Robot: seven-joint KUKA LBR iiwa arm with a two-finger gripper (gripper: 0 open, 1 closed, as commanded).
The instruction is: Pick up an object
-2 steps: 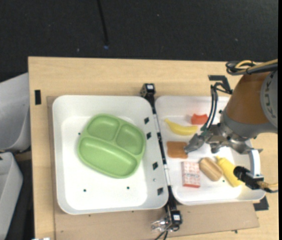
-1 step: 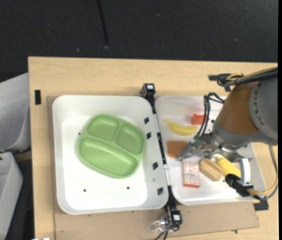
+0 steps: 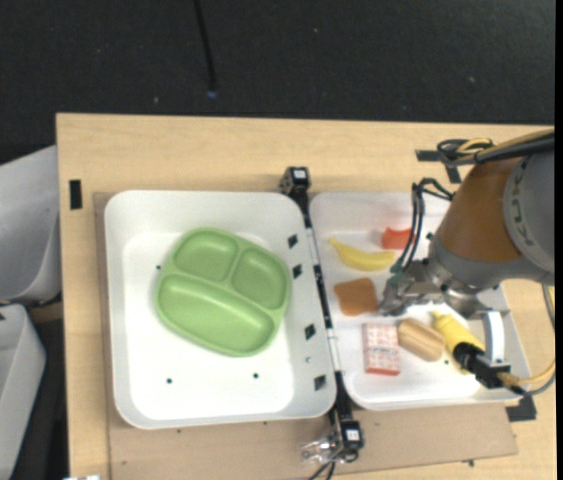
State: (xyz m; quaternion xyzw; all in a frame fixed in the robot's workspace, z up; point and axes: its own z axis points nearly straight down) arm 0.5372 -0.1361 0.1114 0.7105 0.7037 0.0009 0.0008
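The arm (image 3: 491, 218) reached in from the right over the right bin (image 3: 361, 393). End effector (image 3: 404, 293) sat low betw. the items; couldn't tell its state. Just left of it, prob. touching, lay a brown toast-like square (image 3: 355, 296). Above that: a curved yellow banana (image 3: 363, 256) and a small red piece (image 3: 396, 237). Below: a pink-white patterned packet (image 3: 381, 349), a tan bread-roll shape (image 3: 421, 341) beside it. Left bin (image 3: 121, 368) held a green divided plate (image 3: 223, 290), 3 compartments. Both bins on a light wood surface (image 3: 211, 148).
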